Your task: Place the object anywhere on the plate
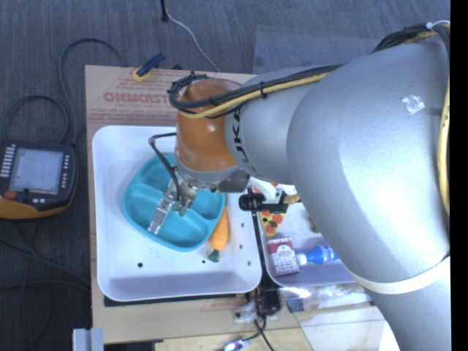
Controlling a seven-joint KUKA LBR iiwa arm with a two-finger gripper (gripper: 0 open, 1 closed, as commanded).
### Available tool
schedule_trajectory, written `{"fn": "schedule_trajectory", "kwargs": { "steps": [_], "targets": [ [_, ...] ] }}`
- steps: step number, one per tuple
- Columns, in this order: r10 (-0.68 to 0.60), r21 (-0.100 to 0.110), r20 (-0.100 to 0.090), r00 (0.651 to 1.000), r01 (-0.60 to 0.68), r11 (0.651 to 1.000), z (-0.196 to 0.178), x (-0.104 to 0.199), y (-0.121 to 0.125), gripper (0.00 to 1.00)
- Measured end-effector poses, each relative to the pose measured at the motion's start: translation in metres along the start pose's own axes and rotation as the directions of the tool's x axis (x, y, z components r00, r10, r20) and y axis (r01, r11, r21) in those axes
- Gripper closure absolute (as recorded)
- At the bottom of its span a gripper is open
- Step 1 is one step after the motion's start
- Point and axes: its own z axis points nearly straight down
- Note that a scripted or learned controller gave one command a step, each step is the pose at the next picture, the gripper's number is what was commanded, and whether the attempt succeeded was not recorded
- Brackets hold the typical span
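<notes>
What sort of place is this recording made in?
Probably a robotics lab or test cell rather than a kitchen: a teach pendant lies on grey carpet, cables trail across the floor, and the arm's gripper hangs over a blue plate in a white bin on a bench.

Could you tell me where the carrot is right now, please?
The carrot lies in the left white bin, just off the right edge of the blue plate, near the divide between the two bins. The gripper is over the plate, left of it.

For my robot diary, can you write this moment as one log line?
gripper: over blue plate | carrot: beside plate, in left bin | placed: no
</notes>
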Motion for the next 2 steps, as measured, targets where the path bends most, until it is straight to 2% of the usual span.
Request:
{"fn": "schedule_trajectory", "kwargs": {
  "steps": [1,2],
  "targets": [
    [0.004,-0.013,0.017,1.0,-0.003,1.0,-0.014,-0.006,0.002,1.0],
    [-0.088,-0.002,0.001,0.996,0.088,0.996,-0.138,0.038,0.052,1.0]
  ]
}}
